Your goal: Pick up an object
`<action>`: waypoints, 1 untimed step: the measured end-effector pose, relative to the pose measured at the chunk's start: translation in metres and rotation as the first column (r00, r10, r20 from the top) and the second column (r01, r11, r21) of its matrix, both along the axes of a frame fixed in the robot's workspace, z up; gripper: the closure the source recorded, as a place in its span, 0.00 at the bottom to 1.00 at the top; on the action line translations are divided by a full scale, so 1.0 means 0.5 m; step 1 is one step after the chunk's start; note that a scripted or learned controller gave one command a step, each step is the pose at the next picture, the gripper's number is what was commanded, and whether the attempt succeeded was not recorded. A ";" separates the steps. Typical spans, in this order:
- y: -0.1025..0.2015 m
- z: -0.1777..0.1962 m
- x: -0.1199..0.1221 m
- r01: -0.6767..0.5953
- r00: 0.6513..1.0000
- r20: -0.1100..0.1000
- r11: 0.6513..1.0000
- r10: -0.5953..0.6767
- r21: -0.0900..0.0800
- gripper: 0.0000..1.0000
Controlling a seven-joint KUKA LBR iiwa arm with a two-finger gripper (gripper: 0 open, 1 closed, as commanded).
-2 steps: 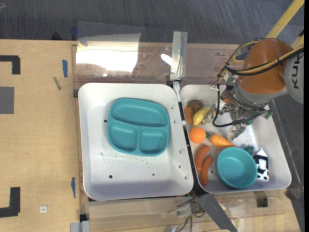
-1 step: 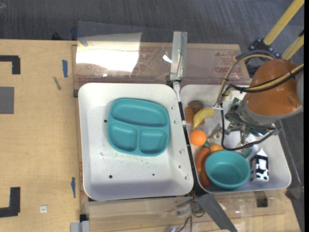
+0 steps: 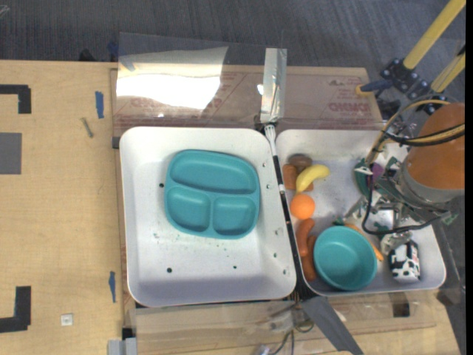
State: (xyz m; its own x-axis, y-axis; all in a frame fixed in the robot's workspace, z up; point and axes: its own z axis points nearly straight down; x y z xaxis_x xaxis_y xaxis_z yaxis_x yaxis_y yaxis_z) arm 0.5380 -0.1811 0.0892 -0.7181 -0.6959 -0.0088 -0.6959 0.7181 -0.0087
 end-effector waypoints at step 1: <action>-0.036 -0.001 0.007 0.081 0.997 0.002 0.997 -0.081 0.004 0.00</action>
